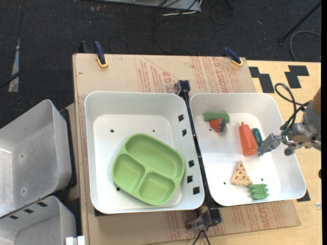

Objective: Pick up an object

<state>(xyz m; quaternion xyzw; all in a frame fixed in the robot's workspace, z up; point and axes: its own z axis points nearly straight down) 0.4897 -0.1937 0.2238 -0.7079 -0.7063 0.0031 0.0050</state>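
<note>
In the right bin (286, 162) lie several small toys. An orange-red bottle (248, 138) lies lengthwise near the middle, with a small teal piece (256, 135) against its right side. A red and green vegetable toy (217, 121) sits toward the far left corner. A pizza slice (240, 174) and a green ridged piece (259, 191) lie near the front. My gripper (267, 144) reaches in over the right rim, low and just right of the bottle, close to the teal piece. I see nothing held in it.
The left bin (102, 106) holds a light green divided plate (148, 169). A black divider (193, 137) runs between the bins. White tubs (30, 152) stand off the bench at the left. Cables hang by the arm (306, 129) at the right.
</note>
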